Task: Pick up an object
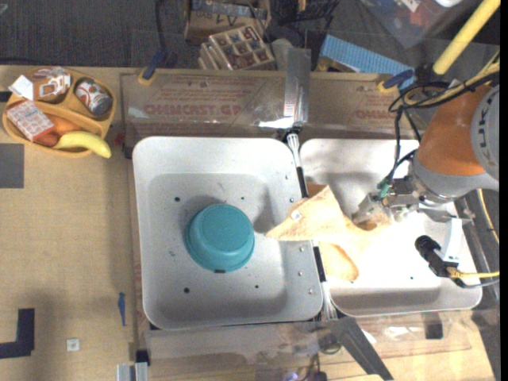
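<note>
Scanning from the left, a dish of toy food sits on the desk, well apart from the work. Next comes the left bin, with a teal bowl upside down near its middle. A tan, cloth-like sheet lies across the divider between the bins, one corner hanging into the left bin and the rest lying in the right bin, over a pale rounded piece. The pincer sits low at the sheet's right end, seemingly touching it; blur hides how wide it stands or whether it grips anything.

My judgement: this is the grasp step, aimed at the sheet. The next move calls for a firm close on the sheet's edge, then a straight lift high enough that the far corner clears the divider without dragging.
</note>
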Robot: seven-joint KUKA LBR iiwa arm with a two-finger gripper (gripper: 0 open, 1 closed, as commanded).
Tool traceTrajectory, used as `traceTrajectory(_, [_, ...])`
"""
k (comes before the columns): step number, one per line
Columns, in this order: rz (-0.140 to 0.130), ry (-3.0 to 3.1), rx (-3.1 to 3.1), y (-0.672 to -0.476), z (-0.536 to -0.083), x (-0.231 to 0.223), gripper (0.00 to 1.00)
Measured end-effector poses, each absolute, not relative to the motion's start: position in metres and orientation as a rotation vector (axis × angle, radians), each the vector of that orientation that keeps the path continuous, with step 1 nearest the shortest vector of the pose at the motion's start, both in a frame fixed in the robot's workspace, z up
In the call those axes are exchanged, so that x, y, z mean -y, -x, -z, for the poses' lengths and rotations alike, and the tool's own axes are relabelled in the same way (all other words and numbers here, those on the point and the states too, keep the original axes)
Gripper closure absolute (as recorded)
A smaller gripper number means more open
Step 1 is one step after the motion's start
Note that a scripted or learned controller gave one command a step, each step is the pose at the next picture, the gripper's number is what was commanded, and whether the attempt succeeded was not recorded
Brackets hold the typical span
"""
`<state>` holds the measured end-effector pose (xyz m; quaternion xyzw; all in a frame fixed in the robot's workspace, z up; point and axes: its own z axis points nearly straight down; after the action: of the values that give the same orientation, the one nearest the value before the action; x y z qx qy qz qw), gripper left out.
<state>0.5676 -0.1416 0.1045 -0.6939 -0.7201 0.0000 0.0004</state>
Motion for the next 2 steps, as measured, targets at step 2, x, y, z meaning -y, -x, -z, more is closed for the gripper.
traceTrajectory(2, [0.007,1.758,2.619,-0.574,-0.091,0.166,0.00])
